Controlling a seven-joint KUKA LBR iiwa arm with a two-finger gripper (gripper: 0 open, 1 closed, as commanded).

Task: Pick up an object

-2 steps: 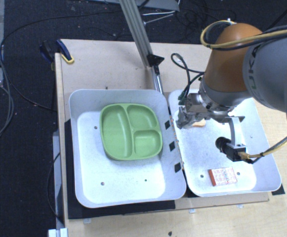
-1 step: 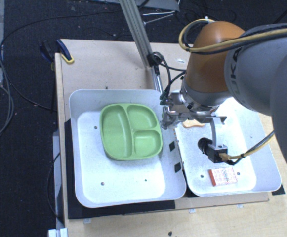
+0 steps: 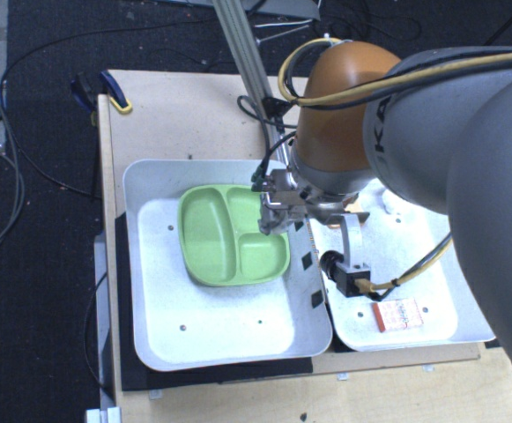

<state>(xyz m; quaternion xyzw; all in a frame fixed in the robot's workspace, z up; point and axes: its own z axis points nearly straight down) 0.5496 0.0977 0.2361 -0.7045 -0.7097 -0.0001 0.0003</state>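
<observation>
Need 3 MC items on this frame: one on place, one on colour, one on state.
1. Which bin holds the divided plate?
A. the left bin
B. the right bin
C. neither, it sits on the bench

2. What colour is the plate?
A. red
B. green
C. blue

3. How does the plate lie?
A. upside down
B. on its edge against the bin wall
C. flat, compartments facing up

Answers:
1 A, the plate rests on the floor of the left bin, while the small red and white box lies in the right bin.
2 B, it is light green all over.
3 C, its open compartments and the ridges between them face the camera, with the pincer over its right rim.
</observation>
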